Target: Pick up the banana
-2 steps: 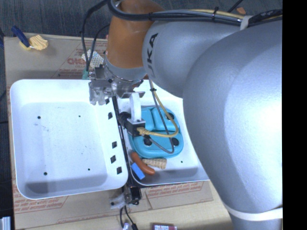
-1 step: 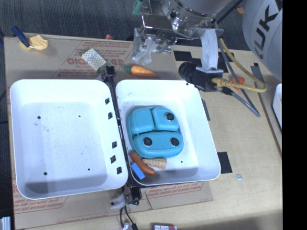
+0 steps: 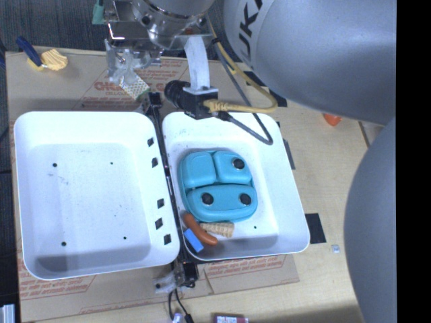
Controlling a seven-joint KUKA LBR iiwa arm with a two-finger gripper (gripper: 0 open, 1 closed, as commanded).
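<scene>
My gripper point(image 3: 129, 73) hangs over the bench's far side, just beyond the back corner where the two bins meet, above the left bin's point(image 3: 40, 123) far right corner. The right bin point(image 3: 286, 180) holds a large light-blue plastic piece point(image 3: 217, 184) in its middle. At that bin's near left corner lie an orange-red stick-shaped item point(image 3: 200, 231), a tan ridged item point(image 3: 221, 229) and a small blue block point(image 3: 194, 243). A pale yellow lump point(image 3: 55, 60) with a blue handle lies on the bench at the far left, outside the bins; I cannot tell what it is.
The grey arm fills the upper right and overhangs the right bin's far side. A white strap point(image 3: 197, 62), black connector point(image 3: 188, 99) and cables point(image 3: 249, 116) trail over that bin's back rim. Black clips point(image 3: 156, 160) line the wall between the bins.
</scene>
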